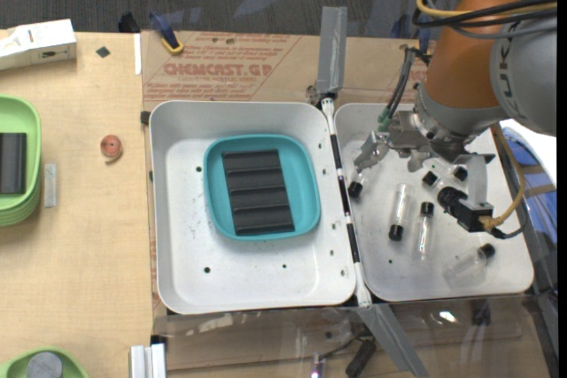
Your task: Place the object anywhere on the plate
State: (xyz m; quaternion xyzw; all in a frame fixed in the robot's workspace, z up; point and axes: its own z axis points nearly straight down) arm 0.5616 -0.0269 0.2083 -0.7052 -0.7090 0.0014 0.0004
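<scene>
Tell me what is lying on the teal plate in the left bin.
A dark ribbed block lies flat on the teal plate, covering most of its middle. The plate surface beneath the block is hidden; its rim shows all around.

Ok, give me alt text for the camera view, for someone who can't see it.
The grey-and-orange arm reaches from the right over the right bin, where small clear vials with black caps lie scattered. The left bin holds a teal plate bearing a black ridged block.
</scene>
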